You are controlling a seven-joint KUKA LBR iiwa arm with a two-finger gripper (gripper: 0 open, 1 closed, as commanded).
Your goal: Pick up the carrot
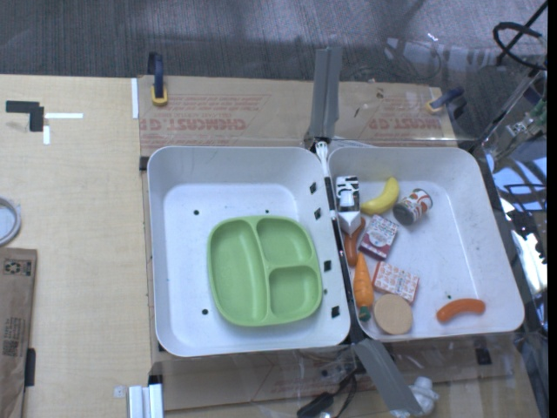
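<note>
In the camera view you see two white bins side by side on the bench. The left bin [165, 233] holds a green plate [265, 270] with three compartments, lying flat near the middle of the floor.

The carrot [363, 281] is in the right bin [487, 225], lying lengthwise right against the left wall, in the near half. Its orange body runs along that wall and its green end points to the near edge. Nothing lies on top of it. Just beside it on the right you find a patterned packet [396, 281], and a tan disc [393, 314] sits at its green end, close enough that you cannot tell whether they touch. Beyond the carrot's far end, a red box [379, 236] lies tilted, and a black-and-white carton [347, 194] rests along the same wall farther back. A small reddish thing lies between the carton and the carrot, too blurred for you to identify.

Toward the far side of the bin, a banana [381, 197] lies next to a can [413, 205] on its side. An orange sausage [459, 309] lies apart from the rest, near the bin's near right corner.

Both bins stand on cardboard [261, 116], held at the far edge by two clamps [157, 81].
</note>
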